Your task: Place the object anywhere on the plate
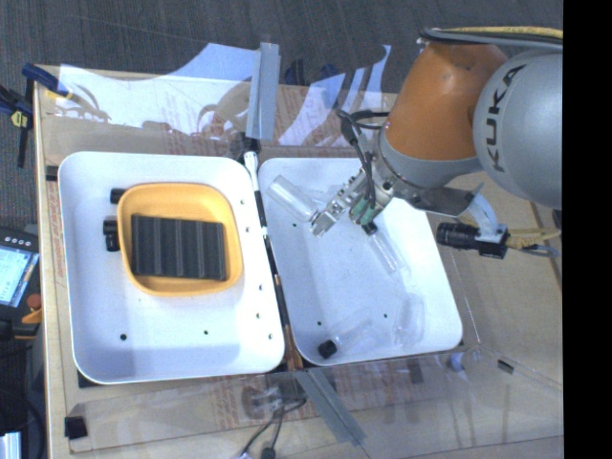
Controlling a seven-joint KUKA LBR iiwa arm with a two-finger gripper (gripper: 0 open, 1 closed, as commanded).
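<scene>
A yellow plate (179,202) lies in the left bin (91,333). A dark grey ribbed block (180,246) rests flat on its middle. My gripper (345,218) hangs over the upper part of the right bin (435,323), well to the right of the plate. Its two fingers (323,221) stand apart, open, with nothing visible between them. One fingertip carries a green patch. Below and around the gripper lie clear plastic pieces (386,251) that are hard to make out against the white floor.
A small black piece (327,348) sits near the right bin's front-left corner. Two small dark items (111,232) lie just left of the plate. Another clear tube (286,193) lies left of the gripper. The arm's orange band (435,103) looms over the right bin's back edge.
</scene>
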